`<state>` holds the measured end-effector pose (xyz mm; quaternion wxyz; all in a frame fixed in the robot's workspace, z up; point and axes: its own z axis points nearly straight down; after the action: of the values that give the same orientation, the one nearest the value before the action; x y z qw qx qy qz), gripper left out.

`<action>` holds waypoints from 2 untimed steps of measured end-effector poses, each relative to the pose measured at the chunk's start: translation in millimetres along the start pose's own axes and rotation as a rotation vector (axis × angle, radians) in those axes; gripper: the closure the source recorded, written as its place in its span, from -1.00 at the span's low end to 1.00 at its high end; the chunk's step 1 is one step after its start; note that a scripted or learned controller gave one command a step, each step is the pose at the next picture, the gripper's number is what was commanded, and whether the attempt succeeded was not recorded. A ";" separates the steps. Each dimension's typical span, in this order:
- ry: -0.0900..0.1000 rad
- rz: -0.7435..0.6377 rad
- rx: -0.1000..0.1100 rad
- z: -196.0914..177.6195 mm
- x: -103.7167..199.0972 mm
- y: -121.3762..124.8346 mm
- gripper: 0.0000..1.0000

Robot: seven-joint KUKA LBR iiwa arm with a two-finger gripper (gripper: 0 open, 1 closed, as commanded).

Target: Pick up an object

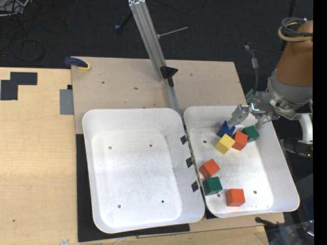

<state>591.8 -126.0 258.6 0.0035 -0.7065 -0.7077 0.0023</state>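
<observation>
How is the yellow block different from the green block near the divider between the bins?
The yellow block touches the blue block and an orange block; the green block touches only another orange block. The yellow one lies nearer the gripper, the green one farther. Both are cubes in the right bin.

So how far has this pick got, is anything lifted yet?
Nothing looks lifted. All the cubes rest on the right bin floor. In hand: the gripper is low over the cluster at the bin's far side, right by the blue cube, next to the yellow cube. No cube is visibly between its fingers. Left: close on one and raise it.
</observation>
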 end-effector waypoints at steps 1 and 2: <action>-0.001 0.002 -0.005 -2.9 -0.7 0.7 -1.00; 0.000 0.002 0.002 59.7 -6.6 -2.1 -1.00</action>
<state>589.1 -132.5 198.9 0.0039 -0.7072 -0.7070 0.0029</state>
